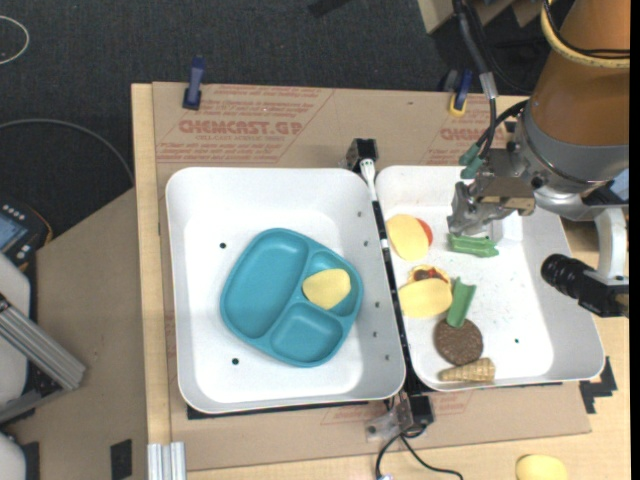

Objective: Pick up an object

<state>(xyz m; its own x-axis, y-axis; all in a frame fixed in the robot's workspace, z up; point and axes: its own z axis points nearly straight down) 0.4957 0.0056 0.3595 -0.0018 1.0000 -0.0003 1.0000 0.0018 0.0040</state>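
The gripper (473, 230) is low in the right bin (560, 313), directly over a small flat green piece (472, 246) that lies on the bin floor toward the far side. The fingers reach down to the top edge of that piece, but whether they are spread or closed, and whether they have any hold of it, cannot be told from this angle.

Taking the green piece as the landmark: just to its left, near the bin's left wall, lies a yellow disc (407, 236) with a red piece (427, 232) peeking out from under its right edge. Nearer the camera from the green piece sits a second yellow piece (424, 299) with something dark and red (430, 274) at its top edge, and a green stick (460, 303) leans across its right side. Nearer still is a dark brown round patty (458, 341), touching the lower end of the stick, and beyond that a pale waffle cone (468, 372) lies on its side at the bin's near edge.

Far to the left of the green piece, across the divide, the left bin (200, 218) holds a teal compartment tray (285, 296), with a yellow chip-like piece (326, 287) in its right-hand compartment. Above and right of the green piece rises the grey arm (575, 143) with its orange band (595, 13).
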